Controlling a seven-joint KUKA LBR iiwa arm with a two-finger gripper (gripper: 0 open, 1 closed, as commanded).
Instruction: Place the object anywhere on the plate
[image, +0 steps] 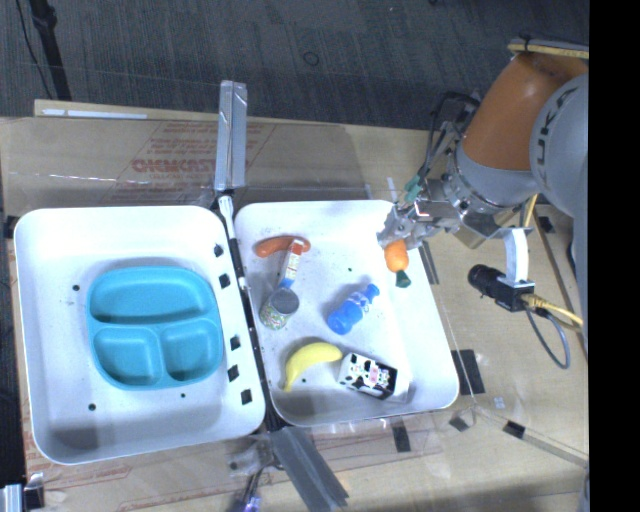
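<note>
A blue three-compartment plate lies in the left white bin. My gripper hangs over the right rim of the right bin, far to the plate's right. A small orange carrot with a green tip points down from between its fingers, and the gripper is shut on the carrot's top end. The carrot looks lifted off the bin floor.
The right bin holds a red-orange sausage, a small tin jar, a blue bottle, a banana and a black patterned box. A metal divider post stands between the bins. Cables lie right of the bins.
</note>
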